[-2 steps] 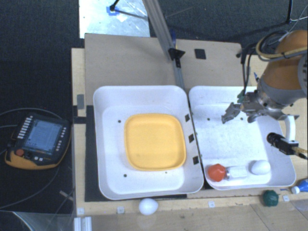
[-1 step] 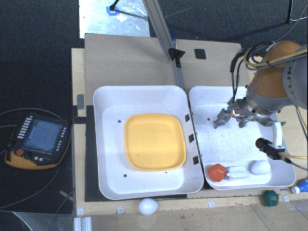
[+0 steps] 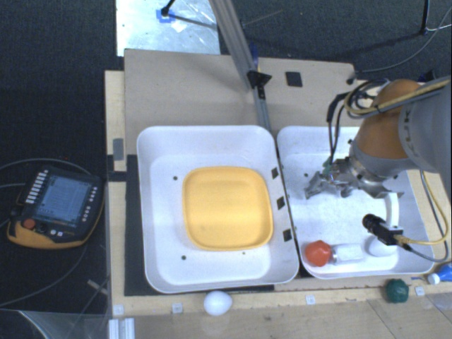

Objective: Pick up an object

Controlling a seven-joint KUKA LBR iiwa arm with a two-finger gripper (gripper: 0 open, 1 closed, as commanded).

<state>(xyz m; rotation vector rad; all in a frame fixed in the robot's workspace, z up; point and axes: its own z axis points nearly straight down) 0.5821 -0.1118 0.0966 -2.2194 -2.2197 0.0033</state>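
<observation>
The tool [image 3: 319,184] hangs over the right bin [image 3: 304,143] with nothing between its fingers, which look spread; a red object [image 3: 317,253] lies near.

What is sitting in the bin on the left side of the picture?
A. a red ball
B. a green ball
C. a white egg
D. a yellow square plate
D: the yellow square plate lies in the middle of the left bin, while the red ball is in the right bin, and the green ball and white egg lie outside the bins.
</observation>
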